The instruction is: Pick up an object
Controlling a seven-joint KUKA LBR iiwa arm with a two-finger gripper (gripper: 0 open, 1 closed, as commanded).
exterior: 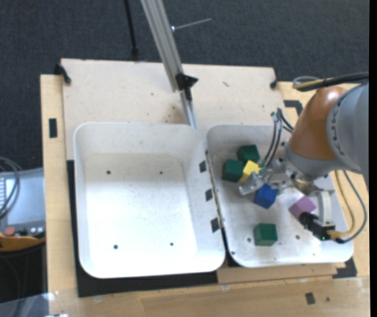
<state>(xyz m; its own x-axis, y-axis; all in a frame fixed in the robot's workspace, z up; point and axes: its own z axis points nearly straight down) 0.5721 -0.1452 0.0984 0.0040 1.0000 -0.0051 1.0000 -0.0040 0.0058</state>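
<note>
Over the right bin [241, 256], the grey arm [333, 134] with its orange band reaches in from the right edge and bends down toward that bin's middle. Its claw [257, 183] sits low among the blocks; whether it is apart or together cannot be told from this slant, and nothing can be seen clamped in it. Every loose object lies in the right bin. A blue cube [265, 196] sits just beside the claw, on the side nearer the bin's front wall. A yellow block [250, 169] lies close to the claw on the side toward the bin's back wall, touching or nearly touching two dark green blocks: one [233, 170] toward the wall shared with the left bin, the other [247, 153] further back. A third green cube [265, 234] stands alone near the right bin's front wall, well apart from the cluster. A pale purple block [302, 208] rests under the arm, toward the bin's outer side. The left bin [86, 197] adjoins the right bin on the wooden surface [122, 84].
</note>
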